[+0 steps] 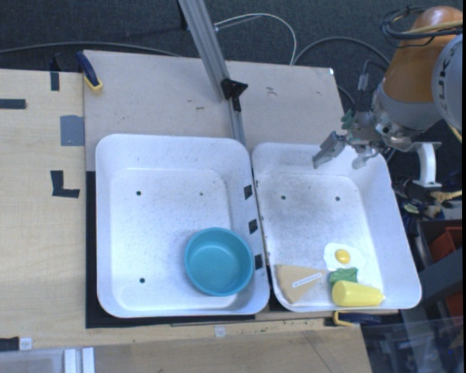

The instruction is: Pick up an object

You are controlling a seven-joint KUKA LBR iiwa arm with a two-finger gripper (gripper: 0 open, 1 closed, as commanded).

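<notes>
The gripper (343, 152) hangs above the far edge of the right bin (388, 208), with two grey fingers (326, 151) spread apart and nothing between them; the jaws stand open. This position appears to be a staging posture, judged from the height above the bin floor and the distance to the objects. The candidate objects lie grouped in the near corner of the right bin, well apart from the gripper: a tan wedge (297, 280), a fried egg toy (342, 255), a small green piece (343, 274), and a yellow corn-like item (356, 293). The green piece touches the yellow item and lies just beside the egg, so a clean grasp on any one of them is likely to disturb its neighbours; the wedge lies slightly apart and looks the easier target. A blue bowl (218, 260) rests upright in the near part of the left bin (116, 208), close to the dividing wall. The arm beyond the orange band (423, 45) is cut off at the frame edge. The exact shape of the green piece is too small to make out.
</notes>
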